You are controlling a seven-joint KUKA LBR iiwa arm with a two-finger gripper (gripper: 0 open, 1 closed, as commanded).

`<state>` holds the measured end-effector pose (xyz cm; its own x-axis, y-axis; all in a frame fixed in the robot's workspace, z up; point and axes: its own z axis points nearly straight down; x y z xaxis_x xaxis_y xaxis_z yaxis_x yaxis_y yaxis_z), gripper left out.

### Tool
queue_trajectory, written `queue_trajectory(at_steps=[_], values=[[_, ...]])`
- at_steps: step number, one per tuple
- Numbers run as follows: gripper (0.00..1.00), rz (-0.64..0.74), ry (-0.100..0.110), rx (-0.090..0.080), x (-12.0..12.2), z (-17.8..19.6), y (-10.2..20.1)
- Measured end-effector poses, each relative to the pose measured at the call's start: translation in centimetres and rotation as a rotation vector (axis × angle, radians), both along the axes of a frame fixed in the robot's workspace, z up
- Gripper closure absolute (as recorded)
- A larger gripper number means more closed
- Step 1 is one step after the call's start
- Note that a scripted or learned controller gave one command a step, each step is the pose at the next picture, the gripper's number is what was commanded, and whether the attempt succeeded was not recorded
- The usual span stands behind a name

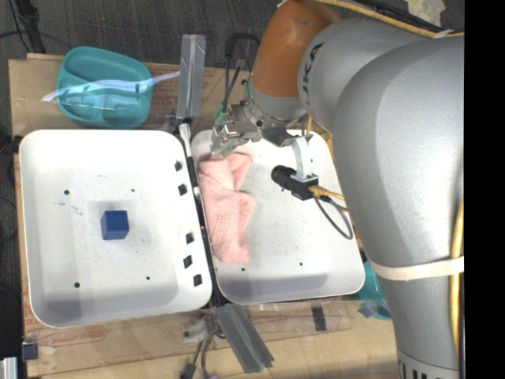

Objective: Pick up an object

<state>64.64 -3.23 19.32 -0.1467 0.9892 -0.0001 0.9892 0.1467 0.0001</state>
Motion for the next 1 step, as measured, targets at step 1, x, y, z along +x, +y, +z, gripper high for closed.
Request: queue_trajectory(at_steps=[1], values=[[0.00, -0.001, 0.001, 0.000, -0.03, -0.05, -0.04]])
